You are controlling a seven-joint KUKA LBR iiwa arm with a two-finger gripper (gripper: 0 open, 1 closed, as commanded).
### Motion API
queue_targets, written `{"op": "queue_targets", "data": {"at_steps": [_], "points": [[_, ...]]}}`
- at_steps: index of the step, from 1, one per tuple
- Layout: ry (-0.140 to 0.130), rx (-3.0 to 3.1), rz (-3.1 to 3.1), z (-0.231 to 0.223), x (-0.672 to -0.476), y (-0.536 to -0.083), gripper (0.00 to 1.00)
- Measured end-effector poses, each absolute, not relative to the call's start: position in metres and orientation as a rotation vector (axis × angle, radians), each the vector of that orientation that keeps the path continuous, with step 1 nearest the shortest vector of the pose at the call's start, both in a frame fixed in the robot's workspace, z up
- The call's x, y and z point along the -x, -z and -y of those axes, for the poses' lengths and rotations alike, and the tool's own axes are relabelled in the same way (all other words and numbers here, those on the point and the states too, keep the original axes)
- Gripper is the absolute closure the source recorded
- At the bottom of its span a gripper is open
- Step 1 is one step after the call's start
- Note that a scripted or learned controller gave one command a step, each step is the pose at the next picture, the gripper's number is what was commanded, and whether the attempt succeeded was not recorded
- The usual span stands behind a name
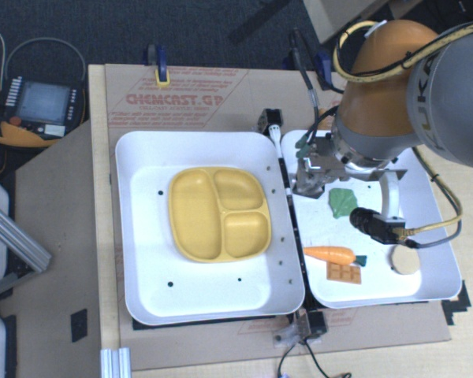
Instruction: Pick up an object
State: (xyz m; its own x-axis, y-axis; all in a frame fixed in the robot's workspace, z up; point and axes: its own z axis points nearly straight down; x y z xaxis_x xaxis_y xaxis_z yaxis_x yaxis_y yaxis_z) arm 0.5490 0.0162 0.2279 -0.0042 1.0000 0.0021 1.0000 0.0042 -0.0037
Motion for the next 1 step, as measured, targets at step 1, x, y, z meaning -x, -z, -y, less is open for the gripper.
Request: {"op": "queue_targets", "data": {"at_steps": [1], "points": [[0.000, 2.211, 2.226, -0.0693, -0.5319, -0.2361, 1.00]]}}
